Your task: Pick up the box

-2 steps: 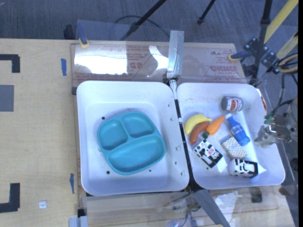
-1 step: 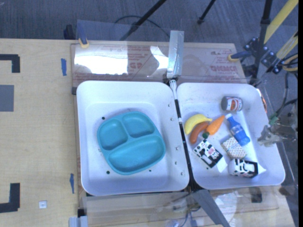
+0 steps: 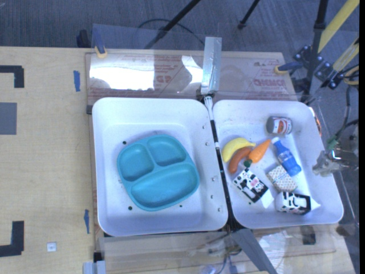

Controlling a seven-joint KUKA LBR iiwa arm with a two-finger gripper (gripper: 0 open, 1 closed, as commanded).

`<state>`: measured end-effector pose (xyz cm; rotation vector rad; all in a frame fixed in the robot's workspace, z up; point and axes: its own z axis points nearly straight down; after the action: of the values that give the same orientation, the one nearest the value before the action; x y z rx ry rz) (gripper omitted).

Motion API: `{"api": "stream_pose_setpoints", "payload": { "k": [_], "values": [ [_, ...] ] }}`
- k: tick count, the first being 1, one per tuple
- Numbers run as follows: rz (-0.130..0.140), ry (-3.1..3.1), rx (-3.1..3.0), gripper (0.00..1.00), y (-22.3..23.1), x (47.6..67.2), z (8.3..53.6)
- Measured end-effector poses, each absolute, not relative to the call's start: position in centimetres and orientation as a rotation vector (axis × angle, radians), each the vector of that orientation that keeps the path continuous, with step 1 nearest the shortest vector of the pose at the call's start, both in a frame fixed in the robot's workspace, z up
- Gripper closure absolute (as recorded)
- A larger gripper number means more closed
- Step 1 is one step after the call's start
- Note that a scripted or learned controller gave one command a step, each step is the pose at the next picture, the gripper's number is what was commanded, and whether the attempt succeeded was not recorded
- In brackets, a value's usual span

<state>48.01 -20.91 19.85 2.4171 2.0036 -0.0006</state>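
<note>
The right bin (image 3: 328, 210) holds the small items. A flat box (image 3: 250, 185) with a black-and-white pattern lies near the bin's left wall, tilted diagonally, just below a carrot (image 3: 254, 154). A second black-and-white boxy item (image 3: 294, 202) rests near the front right corner. Between the two lies a small tan speckled block (image 3: 282, 180).
A yellow banana (image 3: 234, 148) touches the carrot. A blue bottle (image 3: 287, 157) and a can (image 3: 279, 125) lie further back in the right bin. The left bin (image 3: 108, 124) carries a teal divided plate (image 3: 158, 171). A metal fitting (image 3: 329, 160) sits at the right bin's right rim.
</note>
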Motion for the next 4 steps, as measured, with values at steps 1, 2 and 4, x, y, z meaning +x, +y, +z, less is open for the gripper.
{"api": "stream_pose_setpoints", "payload": {
  "k": [1, 2, 4],
  "values": [
    [0.0, 1.964, 2.45, 1.0, -21.5, 48.0, 19.8],
    [0.0, 2.047, 2.379, 1.0, -21.6, 48.1, 20.6],
    [0.0, 2.023, 2.4, 1.0, -21.6, 48.0, 20.6]
  ]
}}
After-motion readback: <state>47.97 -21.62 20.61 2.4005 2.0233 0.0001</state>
